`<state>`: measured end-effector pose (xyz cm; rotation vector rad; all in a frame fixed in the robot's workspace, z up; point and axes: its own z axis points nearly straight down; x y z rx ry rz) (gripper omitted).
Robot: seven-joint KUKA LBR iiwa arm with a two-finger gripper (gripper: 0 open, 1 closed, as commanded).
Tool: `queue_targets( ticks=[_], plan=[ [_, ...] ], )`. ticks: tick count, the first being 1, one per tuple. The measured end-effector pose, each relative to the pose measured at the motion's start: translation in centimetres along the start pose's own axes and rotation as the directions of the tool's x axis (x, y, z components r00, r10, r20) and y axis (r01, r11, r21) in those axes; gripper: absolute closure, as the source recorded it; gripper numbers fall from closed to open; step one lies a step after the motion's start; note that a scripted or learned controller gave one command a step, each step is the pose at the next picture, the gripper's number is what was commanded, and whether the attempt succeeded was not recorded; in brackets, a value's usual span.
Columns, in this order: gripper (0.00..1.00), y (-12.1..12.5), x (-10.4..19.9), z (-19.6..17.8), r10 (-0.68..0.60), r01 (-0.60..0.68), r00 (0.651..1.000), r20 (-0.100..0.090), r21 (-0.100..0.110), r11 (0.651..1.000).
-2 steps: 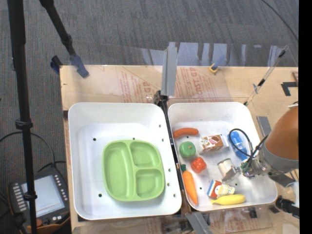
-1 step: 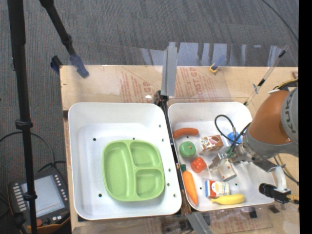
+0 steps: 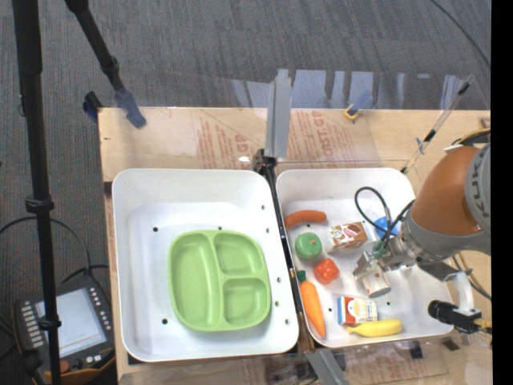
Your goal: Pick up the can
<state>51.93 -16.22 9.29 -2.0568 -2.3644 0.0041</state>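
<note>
A banana (image 3: 377,328) is lying at the right bin's (image 3: 401,179) near edge. The end effector (image 3: 374,273), reaching in from the right, is covering a silver can (image 3: 371,283); its grip is unreadable.

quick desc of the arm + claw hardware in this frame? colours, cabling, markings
The arm has a rounded orange band above the wrist and a grey segment with dark lettering, cut off at the frame edge. A black cable loops from the wrist area, beside a small blue part. The claw is compact, silvery-grey metal with dark parts.
</note>
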Motion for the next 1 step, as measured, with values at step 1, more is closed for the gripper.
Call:
queue_targets(
  ticks=[1],
  plan=[
    [1.0,0.86,5.43,-8.86,0.008,-0.008,1.0,0.003,-0.003,1.0]
  ],
)
